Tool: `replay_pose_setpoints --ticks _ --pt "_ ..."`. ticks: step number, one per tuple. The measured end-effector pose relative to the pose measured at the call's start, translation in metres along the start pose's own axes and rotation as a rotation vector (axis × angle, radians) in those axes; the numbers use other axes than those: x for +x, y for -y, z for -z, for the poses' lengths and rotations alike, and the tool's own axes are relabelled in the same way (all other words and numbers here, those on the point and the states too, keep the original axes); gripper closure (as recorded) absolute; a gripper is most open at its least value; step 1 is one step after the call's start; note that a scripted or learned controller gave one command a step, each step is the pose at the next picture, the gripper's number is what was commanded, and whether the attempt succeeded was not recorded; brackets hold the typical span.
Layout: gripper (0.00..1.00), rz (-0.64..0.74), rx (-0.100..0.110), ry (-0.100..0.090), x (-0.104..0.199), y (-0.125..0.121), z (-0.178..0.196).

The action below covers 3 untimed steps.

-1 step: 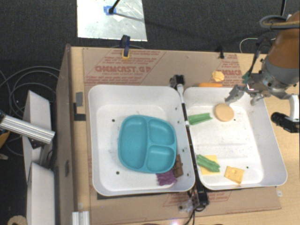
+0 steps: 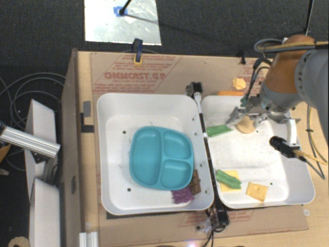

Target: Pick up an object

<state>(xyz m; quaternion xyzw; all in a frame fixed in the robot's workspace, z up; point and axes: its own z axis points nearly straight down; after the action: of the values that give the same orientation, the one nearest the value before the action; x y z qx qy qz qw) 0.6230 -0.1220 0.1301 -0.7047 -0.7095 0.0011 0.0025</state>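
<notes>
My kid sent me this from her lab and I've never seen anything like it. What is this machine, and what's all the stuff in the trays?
It's a robot arm, seen from a camera above the bench. It reaches in from the right, and its gripper is low over the right bin, close to a tan piece. That bin also contains two green pieces and a yellow block. The left bin has a blue divided plate and a purple piece.

Two bins sit side by side on the bench. The left bin [image 2: 110, 138] holds a divided plate [image 2: 162, 158] in its middle. The right bin [image 2: 288, 189] holds a wedge [image 2: 256, 191] near its front edge, with the gripper [image 2: 248, 118] over its far part.
</notes>
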Motion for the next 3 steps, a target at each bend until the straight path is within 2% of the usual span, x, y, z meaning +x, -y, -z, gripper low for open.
replay_pose_setpoints --ticks 1,2,3 --pt "0.0 -0.008 -0.009 0.004 -0.048 -0.016 -0.004" --pt "0.0 0.001 -0.005 0.001 0.0 -0.003 0.001" --pt "0.0 -0.005 -0.011 0.003 -0.024 -0.023 0.013"
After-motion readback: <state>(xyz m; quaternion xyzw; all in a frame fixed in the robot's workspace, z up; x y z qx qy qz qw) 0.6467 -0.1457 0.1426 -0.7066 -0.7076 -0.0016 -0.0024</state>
